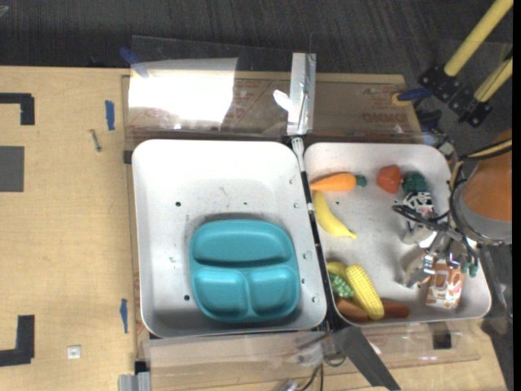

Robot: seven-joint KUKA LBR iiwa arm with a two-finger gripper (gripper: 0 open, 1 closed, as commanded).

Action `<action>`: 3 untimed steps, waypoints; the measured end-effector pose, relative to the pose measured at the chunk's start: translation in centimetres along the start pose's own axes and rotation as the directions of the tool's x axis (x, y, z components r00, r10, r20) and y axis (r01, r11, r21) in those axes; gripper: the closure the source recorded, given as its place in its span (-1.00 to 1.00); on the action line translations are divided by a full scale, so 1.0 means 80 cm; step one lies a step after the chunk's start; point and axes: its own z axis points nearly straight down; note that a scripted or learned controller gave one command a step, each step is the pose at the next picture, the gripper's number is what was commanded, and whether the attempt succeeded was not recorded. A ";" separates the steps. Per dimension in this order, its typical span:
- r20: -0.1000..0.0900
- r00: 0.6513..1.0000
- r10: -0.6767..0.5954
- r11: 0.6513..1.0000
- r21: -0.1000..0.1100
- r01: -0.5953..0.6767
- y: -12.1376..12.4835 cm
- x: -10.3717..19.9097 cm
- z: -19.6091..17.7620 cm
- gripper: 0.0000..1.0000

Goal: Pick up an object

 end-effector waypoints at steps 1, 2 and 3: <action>0.001 0.996 0.093 0.996 -0.003 -0.093 -0.031 0.016 0.000 -1.00; 0.012 0.996 0.090 0.996 -0.005 -0.090 -0.028 0.012 -0.014 1.00; 0.008 0.999 -0.044 0.999 -0.001 0.044 0.011 0.037 -0.245 1.00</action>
